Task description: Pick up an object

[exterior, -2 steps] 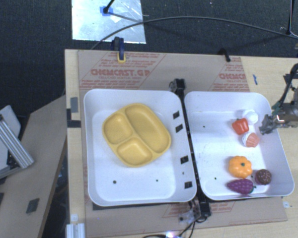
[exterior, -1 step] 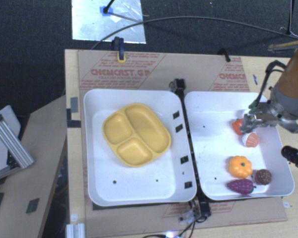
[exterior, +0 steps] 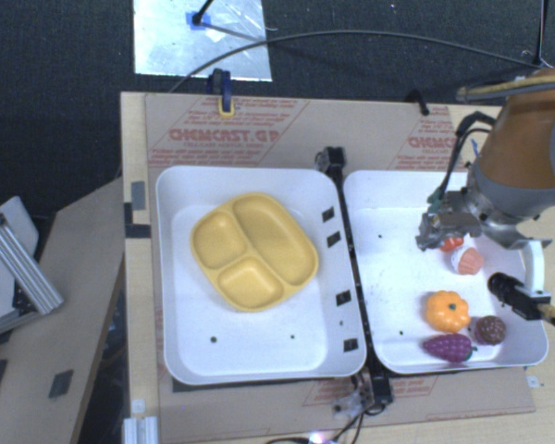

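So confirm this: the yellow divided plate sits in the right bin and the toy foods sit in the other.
Wrong on one point: the camera view shows the yellow divided plate in the left bin, not the right. The toy foods, such as the orange pumpkin, sit in the other bin.

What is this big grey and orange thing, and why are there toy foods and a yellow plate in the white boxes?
You are looking down from a camera fixed above a bench. The grey and orange thing is a robot arm reaching in from the right. At its end is a gripper, a kind of two-finger hand. It sits low in the right bin, just above a small pinkish toy. I can't tell if it holds anything. Nearby lie an orange toy pumpkin, a purple toy and a dark brownish toy. The left bin holds a yellow plate with three sections. The robot's job is picking up one object.
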Controlling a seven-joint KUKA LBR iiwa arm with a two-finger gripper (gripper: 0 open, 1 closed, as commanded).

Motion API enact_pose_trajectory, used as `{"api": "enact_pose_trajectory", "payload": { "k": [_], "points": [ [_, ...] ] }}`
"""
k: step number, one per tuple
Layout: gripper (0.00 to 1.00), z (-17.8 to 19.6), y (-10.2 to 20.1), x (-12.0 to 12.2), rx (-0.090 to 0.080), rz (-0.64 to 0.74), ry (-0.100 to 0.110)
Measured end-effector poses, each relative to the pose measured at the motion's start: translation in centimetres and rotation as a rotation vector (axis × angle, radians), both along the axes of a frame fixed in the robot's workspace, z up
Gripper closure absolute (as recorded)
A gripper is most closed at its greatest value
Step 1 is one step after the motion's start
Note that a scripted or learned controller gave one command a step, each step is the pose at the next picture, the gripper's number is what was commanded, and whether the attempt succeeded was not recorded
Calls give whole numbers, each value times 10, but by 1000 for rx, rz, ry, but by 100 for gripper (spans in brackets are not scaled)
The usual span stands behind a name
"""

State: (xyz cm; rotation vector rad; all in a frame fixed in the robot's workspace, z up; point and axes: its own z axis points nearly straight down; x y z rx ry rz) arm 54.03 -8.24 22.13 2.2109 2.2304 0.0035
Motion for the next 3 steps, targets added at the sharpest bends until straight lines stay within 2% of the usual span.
{"api": "enact_pose_trajectory", "payload": {
  "k": [3],
  "points": [
    [100,-15,157,22,2,1,1]
  ]
}}
